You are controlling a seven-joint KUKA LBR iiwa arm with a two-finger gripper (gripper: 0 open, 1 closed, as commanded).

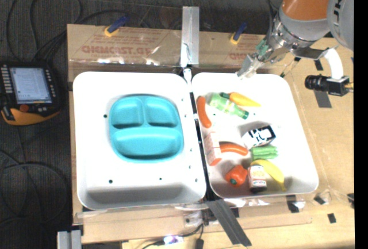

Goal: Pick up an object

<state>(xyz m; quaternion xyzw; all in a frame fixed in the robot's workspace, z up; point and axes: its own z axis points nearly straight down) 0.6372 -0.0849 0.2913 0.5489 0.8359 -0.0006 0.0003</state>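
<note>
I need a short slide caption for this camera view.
Claw above the right bin's far rim; blue tray in the left bin.

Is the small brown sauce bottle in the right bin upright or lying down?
Lying down: the small brown sauce bottle rests on its side on the right white bin's floor, beside a yellow banana-shaped toy.

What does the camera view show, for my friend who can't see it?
A robot arm's gripper hangs above the back edge of the right white bin, which holds toy food. The left bin holds a blue divided plate.
</note>
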